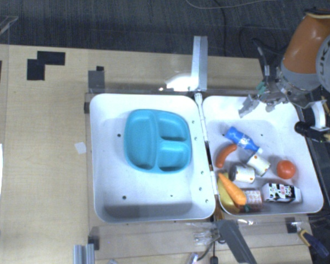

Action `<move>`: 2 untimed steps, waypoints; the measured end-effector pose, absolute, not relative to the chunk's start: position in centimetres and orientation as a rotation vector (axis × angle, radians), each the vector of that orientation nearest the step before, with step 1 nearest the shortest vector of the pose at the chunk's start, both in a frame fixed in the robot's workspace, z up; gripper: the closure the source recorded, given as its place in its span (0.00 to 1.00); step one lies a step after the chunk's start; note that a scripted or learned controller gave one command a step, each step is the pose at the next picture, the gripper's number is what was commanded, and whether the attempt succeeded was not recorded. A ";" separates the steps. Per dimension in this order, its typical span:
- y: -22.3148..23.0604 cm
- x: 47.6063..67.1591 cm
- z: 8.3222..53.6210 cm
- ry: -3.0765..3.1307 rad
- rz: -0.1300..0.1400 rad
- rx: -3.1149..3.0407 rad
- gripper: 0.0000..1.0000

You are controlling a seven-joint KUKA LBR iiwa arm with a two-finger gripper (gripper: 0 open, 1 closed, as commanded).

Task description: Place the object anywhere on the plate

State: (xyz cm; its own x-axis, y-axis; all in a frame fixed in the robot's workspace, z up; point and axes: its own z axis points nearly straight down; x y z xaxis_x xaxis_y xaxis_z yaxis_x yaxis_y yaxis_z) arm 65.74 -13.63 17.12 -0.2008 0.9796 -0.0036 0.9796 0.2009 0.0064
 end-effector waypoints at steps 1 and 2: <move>-13.5 66.0 18.4 2.429 0.010 1.970 1.00; -7.6 59.0 22.8 2.416 0.007 1.999 1.00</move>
